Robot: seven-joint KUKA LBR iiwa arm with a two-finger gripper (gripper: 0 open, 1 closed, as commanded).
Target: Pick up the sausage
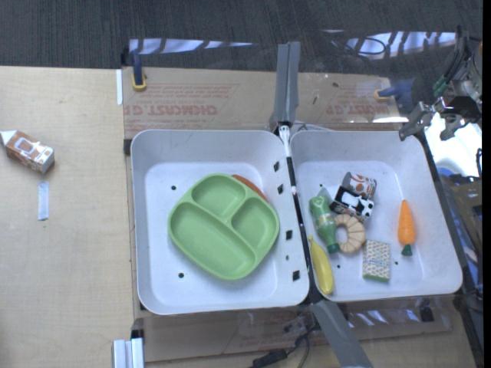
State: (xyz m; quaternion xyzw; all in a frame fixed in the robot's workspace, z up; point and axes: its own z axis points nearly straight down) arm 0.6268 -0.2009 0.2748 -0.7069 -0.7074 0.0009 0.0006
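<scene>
Wooden bench (69,282), two white bins side by side. Gripper (423,119) hangs over the right bin's (437,278) far right corner, above everything; open or clenched, cannot tell. Carrot (406,225), banana (321,267) and green bottle (324,222) lie below. Sausage (247,182) sits in the left bin (146,282), mostly hidden behind the green plate (222,236).
</scene>
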